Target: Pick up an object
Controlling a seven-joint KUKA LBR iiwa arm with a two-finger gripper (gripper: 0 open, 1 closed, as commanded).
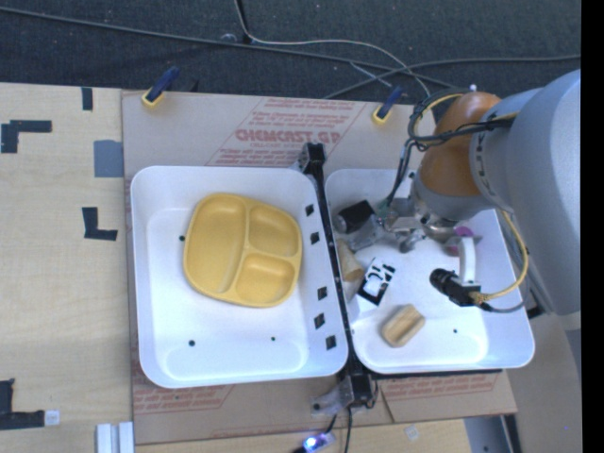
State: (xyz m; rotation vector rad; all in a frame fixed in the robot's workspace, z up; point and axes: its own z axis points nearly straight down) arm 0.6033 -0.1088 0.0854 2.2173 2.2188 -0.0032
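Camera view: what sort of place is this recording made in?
Probably a robot lab's bin-picking bench: two white bins clamped side by side on a cardboard sheet, loose cables behind, and a yellow divided plate as test object.

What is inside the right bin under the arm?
In the right bin: a tan block, a black-and-white tag, a black piece. The arm hides the rest.

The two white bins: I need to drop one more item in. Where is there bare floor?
The left bin has bare floor below the yellow divided plate, along its near wall. The right bin is crowded: the gripper, a tan block and a black-and-white tag; only its near right corner is bare.
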